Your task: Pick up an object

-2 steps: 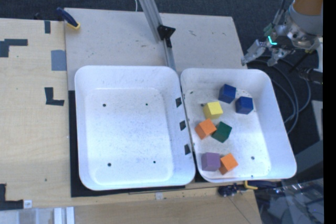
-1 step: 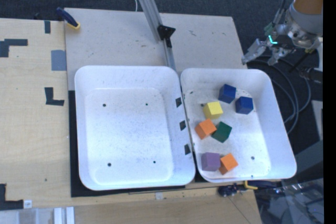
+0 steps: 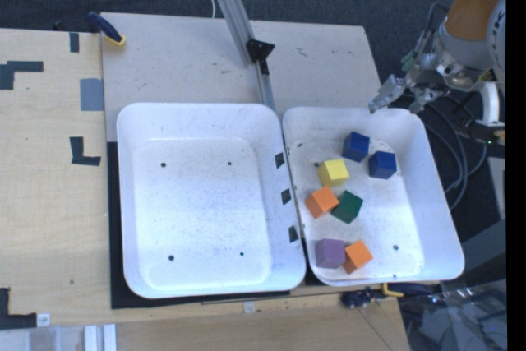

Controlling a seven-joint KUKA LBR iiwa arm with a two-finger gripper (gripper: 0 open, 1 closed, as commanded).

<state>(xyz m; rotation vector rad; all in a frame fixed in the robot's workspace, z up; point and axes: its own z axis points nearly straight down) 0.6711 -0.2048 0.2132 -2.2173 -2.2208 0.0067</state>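
My end effector (image 3: 398, 97) hung above the far right corner of the right bin (image 3: 436, 201), just over its rim, and nothing sat between the prongs. Whether they were spread or closed I could not tell from this slant. My orange band (image 3: 472, 8) showed at the upper right of the view, above the grey wrist.

All the blocks lay in the right bin. Two blue cubes were nearest to me: one blue cube (image 3: 356, 146) toward the far side, and a second blue cube (image 3: 383, 164) just beside it to the right. A yellow cube (image 3: 334, 172) sat a little nearer the middle wall. Below it an orange cube (image 3: 322, 200) touched a dark green cube (image 3: 348, 206). At the near edge a purple cube (image 3: 330, 252) rested against a smaller orange cube (image 3: 357, 256).

The left bin (image 3: 131, 177) stood side by side with the right one on the tabletop (image 3: 173, 53). A grey metal rail (image 3: 234, 4) ran slantwise from the top of the view down to the gap between the bins. A blue-and-yellow tool (image 3: 107, 28) lay at the far left corner of the tabletop.
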